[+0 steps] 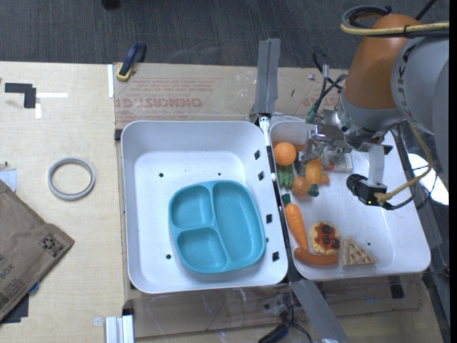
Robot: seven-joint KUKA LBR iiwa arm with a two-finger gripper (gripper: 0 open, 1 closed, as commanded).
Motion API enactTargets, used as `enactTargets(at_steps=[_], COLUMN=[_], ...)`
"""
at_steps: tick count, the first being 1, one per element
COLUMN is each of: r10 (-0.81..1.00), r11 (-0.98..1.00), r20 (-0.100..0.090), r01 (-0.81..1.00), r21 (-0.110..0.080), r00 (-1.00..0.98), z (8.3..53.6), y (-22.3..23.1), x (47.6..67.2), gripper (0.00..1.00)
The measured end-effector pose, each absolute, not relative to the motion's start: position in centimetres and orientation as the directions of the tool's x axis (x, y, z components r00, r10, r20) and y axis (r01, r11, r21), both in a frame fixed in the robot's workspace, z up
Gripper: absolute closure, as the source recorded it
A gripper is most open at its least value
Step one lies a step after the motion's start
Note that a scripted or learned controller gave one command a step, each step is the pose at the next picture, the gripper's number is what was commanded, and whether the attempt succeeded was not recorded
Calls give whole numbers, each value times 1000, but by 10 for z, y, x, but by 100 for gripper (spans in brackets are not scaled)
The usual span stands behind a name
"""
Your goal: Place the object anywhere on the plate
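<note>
The end effector (319, 151) hangs over the far left part of the right bin (400, 252), just above a cluster of toy food; whether it is released or clenched, I cannot tell. An orange (284, 153) lies beside it, a carrot (295, 226), pizza slice (325, 238) and sandwich wedge (355, 252) nearer. The teal divided plate (215, 226) sits in the left bin (143, 191).

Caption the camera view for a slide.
Arm's tool over toy food in the right bin; blue plate waits in the left bin.
</note>
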State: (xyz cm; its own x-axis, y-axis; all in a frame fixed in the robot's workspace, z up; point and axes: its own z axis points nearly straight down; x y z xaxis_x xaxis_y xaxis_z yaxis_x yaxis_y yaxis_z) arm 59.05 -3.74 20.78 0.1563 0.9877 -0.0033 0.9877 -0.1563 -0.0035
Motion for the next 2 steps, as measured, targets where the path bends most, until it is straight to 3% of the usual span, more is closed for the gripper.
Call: enactTargets(at_steps=[1,2], r10=[953,953], r11=[-304,-302], r20=[-3,-4], r01=[953,953], r21=[-5,-4], r00=[304,302], z=[190,182], y=[27,105], x=[520,521], gripper=[100,100])
